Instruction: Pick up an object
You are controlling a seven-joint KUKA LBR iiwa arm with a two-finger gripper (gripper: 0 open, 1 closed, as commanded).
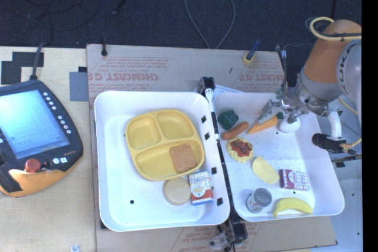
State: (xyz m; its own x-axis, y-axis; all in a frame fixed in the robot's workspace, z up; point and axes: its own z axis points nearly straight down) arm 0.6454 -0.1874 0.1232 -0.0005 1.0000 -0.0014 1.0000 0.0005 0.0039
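Arm (331, 62) reaching from right (wrist bent downward).

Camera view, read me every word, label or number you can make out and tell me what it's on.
Cardboard sheet: red printing, upside down, too blurred to read.
Small carton in the left bin: label too small to read.
Red-and-white packet in the right bin: unreadable.
Pendant screen: glare, nothing legible.
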